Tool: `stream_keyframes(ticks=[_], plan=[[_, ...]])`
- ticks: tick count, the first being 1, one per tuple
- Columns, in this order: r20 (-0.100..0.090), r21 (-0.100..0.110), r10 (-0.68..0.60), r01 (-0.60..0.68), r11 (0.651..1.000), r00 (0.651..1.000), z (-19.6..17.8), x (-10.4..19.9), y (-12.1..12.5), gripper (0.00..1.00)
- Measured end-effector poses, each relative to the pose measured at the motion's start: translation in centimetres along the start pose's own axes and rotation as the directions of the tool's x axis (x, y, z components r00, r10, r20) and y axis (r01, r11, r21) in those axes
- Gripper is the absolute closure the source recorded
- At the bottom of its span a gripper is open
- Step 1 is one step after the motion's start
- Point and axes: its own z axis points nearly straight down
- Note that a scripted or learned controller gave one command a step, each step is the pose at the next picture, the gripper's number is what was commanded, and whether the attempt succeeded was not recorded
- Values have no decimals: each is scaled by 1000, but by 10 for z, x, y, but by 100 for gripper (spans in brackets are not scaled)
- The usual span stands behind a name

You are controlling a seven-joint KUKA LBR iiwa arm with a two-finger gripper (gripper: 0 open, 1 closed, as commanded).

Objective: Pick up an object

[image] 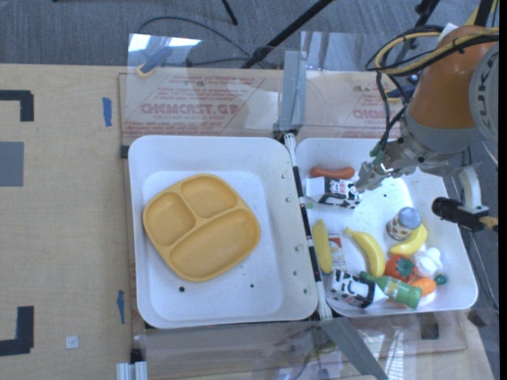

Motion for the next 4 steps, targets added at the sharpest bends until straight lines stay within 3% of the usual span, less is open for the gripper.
stream_keyframes(ticks=[1,2,3,4], plan=[[0,1,0,0,1000,1000,0,0,0,0],[0,-3,9,-9,1000,1000,109,-15,22,0],[2,1,8,-8,1000,1000,99,-16,21,100],[2,-2,8,-8,1000,1000,98,-16,22,0]])
